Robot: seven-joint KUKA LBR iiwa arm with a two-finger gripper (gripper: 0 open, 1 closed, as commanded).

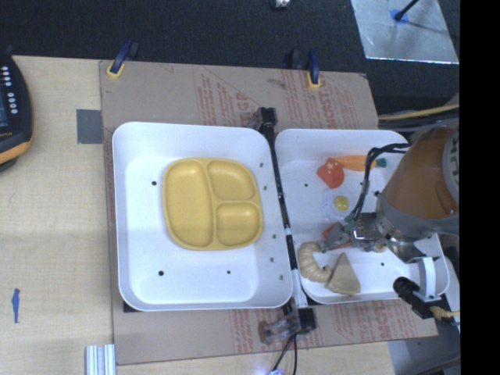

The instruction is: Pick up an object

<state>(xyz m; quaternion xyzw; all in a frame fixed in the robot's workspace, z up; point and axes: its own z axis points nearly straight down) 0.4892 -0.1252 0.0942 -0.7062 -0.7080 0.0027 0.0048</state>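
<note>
overhead, brown cardboard sheet (234, 96) under bins, dark floor (156, 6) behind; gripper (337, 237) state unclear.

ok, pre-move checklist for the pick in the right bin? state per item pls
1. Gripper inside the right bin: ok, it sits low over the bin's near half.
2. Object between the fingers: cannot tell, the wrist and cables crowd that spot.
3. Targets within reach: ok, a beige curved piece and a tan wedge lie just below the gripper.
4. Other items out of the path: ok, the red piece, orange carrot-like piece and small yellow item lie toward the far side.
5. Cable free of objects: cannot tell, it loops down near the red piece.
6. Left bin: ok, the yellow divided tray lies flat in it.
</note>
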